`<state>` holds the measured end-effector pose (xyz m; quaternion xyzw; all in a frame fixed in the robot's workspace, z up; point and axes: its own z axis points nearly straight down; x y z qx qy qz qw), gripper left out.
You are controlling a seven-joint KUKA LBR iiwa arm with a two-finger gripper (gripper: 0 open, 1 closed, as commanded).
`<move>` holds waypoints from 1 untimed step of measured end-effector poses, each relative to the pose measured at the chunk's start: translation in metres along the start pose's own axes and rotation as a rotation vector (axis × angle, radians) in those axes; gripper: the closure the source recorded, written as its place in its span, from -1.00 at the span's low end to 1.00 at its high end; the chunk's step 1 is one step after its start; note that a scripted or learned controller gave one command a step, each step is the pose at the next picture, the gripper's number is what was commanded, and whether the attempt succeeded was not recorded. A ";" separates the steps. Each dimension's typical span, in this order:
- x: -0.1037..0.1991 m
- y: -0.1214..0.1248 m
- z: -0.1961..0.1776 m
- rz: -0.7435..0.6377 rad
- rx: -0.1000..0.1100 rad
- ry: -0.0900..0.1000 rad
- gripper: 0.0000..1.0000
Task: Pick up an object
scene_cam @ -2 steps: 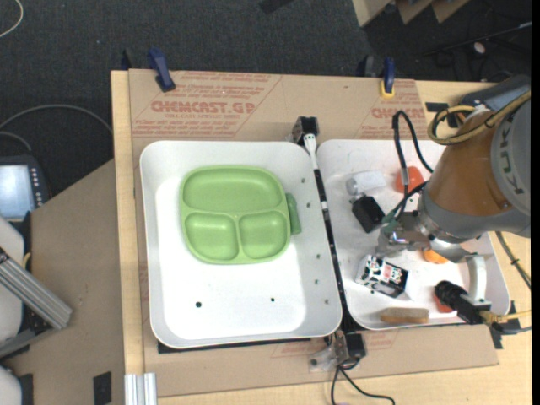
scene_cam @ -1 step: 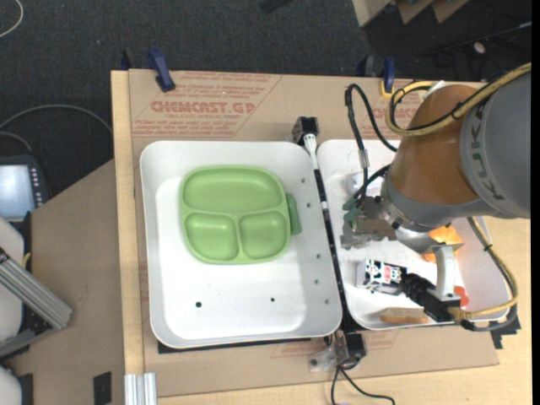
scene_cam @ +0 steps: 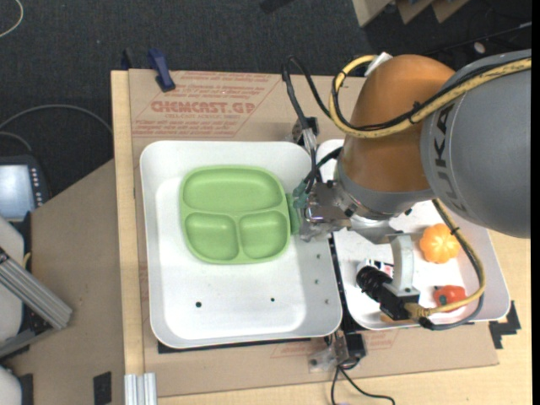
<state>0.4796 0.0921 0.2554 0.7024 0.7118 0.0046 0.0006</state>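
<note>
You see the gripper (scene_cam: 308, 211) low at the 3 o'clock rim of the green divided plate (scene_cam: 234, 213) in the left bin (scene_cam: 228, 310); you cannot tell how wide it stands. Orange fruit (scene_cam: 439, 245) lies in the right bin (scene_cam: 494, 281), at 3 o'clock from the gripper

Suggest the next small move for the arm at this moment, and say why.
Probably a short, slow lift straight up. The gripper sits right at the right rim of the green divided plate in the left bin, but the view does not show whether it has a hold on that rim. A small rise would show whether the plate comes along.
</note>
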 end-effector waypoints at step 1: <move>0.015 0.003 -0.173 0.008 -0.012 0.001 1.00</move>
